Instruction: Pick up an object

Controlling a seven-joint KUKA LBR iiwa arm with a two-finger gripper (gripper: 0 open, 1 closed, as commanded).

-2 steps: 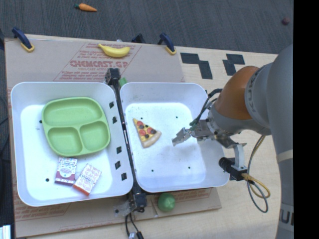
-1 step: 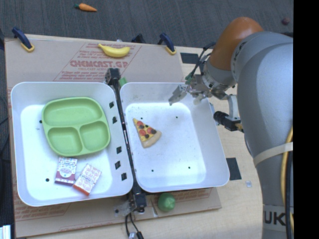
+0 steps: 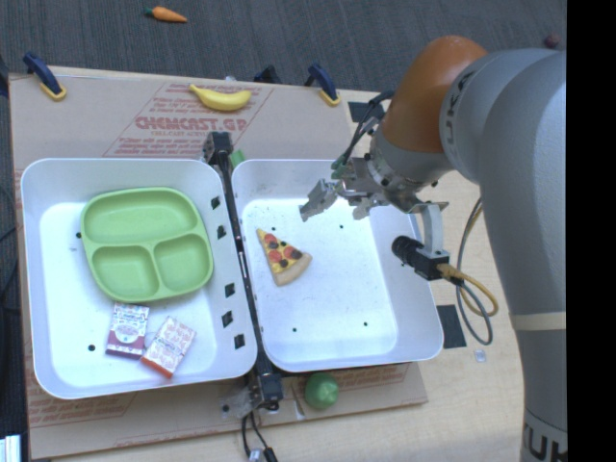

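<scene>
A toy pizza slice (image 3: 281, 255) lies in the right bin (image 3: 385, 306), near its left wall. My gripper (image 3: 339, 203) hangs over the back part of that bin, to the upper right of the slice and apart from it. Its two fingers (image 3: 316, 203) are spread wide, with nothing between them. In the left bin (image 3: 48, 287) sit a green divided plate (image 3: 146, 241) and two small snack packets (image 3: 128, 329) (image 3: 169, 346) near the front.
A toy banana (image 3: 221, 95) lies on the cardboard behind the bins. A green ball (image 3: 321, 390) rests in front of the right bin. A toy carrot (image 3: 167, 13) lies on the floor beyond the bench. Blue clamps (image 3: 45, 76) hold the board's back edge.
</scene>
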